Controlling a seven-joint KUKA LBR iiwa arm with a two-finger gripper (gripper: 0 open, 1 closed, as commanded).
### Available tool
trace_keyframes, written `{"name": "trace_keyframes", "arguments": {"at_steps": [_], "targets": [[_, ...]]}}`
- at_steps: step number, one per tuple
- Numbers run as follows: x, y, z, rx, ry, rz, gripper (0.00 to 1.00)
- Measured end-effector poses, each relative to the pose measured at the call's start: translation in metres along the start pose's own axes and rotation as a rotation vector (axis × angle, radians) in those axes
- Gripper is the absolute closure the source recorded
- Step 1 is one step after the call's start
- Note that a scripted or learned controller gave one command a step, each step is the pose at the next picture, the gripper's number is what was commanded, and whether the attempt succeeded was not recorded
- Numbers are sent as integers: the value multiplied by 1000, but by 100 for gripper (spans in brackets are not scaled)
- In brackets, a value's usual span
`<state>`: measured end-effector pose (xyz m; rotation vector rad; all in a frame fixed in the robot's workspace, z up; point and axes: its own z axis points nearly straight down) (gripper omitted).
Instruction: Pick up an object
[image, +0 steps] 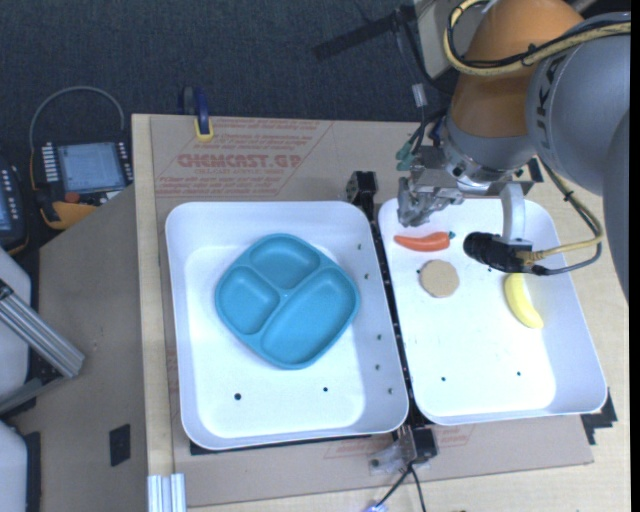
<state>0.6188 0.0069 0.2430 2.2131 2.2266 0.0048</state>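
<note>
In the right bin lie a red-orange pepper near the back left corner, a round tan cookie just in front of it, and a yellow banana further right. My gripper hangs over the bin's back left corner, directly behind and just above the pepper. Nothing shows in its grasp. The grey arm with its orange band reaches in from the upper right.
The left bin holds a blue divided plate at its middle. A black clip sits at the back between the two bins. Cardboard lies under both bins.
</note>
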Motion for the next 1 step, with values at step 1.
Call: {"name": "trace_keyframes", "arguments": {"at_steps": [1], "targets": [[53,-2,15,8,1,1,100]]}}
